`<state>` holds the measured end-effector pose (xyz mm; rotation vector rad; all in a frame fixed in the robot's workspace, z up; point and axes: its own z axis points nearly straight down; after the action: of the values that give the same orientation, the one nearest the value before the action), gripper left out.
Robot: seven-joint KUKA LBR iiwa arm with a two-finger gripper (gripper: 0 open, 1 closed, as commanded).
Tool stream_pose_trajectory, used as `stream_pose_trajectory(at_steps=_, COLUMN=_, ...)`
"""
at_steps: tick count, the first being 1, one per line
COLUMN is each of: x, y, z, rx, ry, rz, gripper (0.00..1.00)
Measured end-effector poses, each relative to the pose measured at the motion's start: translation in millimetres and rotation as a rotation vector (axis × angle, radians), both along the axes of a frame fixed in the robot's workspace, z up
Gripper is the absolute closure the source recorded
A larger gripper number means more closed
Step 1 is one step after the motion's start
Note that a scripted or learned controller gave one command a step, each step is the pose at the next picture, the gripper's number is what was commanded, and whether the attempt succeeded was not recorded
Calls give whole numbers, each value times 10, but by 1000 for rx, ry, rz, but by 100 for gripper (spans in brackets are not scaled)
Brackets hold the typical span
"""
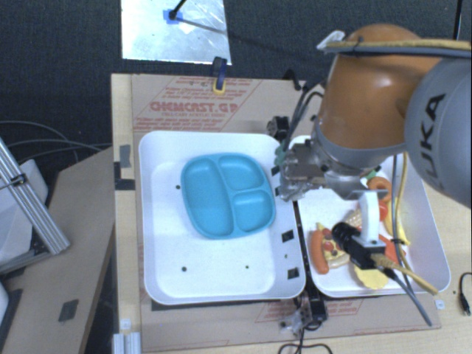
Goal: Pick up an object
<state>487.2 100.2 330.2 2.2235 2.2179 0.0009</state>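
A blue divided plate [225,195] lies in the left white bin [158,220]. The right bin [436,265] holds toy food: a red hot dog [318,248], a pizza slice [337,257], a yellow piece [372,277] and an orange piece [379,185] half hidden by the arm. My gripper [298,175] hangs low over the divider between the two bins, just right of the plate and above the hot dog. The big wrist covers much of the right bin's back half.
A cardboard sheet [195,105] lies under the bins, with a yellow-and-blue clamp [219,76] at its far edge. A shiny metal sheet [173,21] lies beyond it. An aluminium frame [26,205] stands at the left.
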Motion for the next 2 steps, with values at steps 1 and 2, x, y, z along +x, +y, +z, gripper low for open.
stream_pose_trajectory(at_steps=1, x=23, y=173, z=-196, rx=1, ry=2, rz=7, gripper=100)
stream_pose_trajectory(at_steps=2, x=32, y=169, z=-76, rx=2, ry=-2, rz=10, gripper=100)
